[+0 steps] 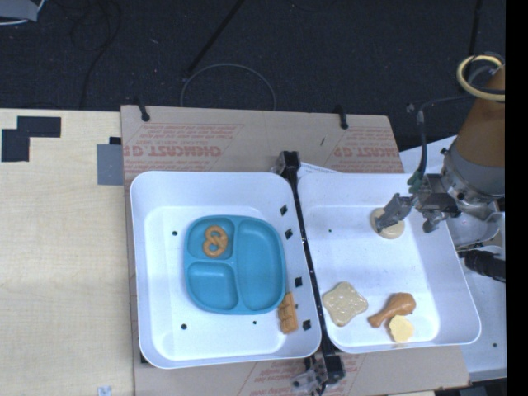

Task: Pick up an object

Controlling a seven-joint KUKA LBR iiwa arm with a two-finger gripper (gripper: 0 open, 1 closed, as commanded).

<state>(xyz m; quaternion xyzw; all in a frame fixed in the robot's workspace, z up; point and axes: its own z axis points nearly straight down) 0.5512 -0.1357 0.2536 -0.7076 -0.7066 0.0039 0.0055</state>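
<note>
Arm enters from right of frame; gripper (410,210) sits over upper right of the right bin (363,192), one finger (396,209) touching a pale round piece (390,224). Lower part of that bin: beige flat piece (344,303), drumstick (393,308), yellow slice (402,329). Left bin (157,221): blue divided tray (239,264) with pretzel (215,240) in its upper left compartment; small brown piece (287,313) beside the tray's lower right corner.

A brown cardboard sheet (247,143) with red print is laid under the two white bins (157,196) at the frame's centre. A pale wooden bench top (58,246) is seen at the left, marked with black shapes (29,134) and a grey square (108,163). Dark carpet (330,40) crossed by cables (223,19) is seen along the top.
</note>
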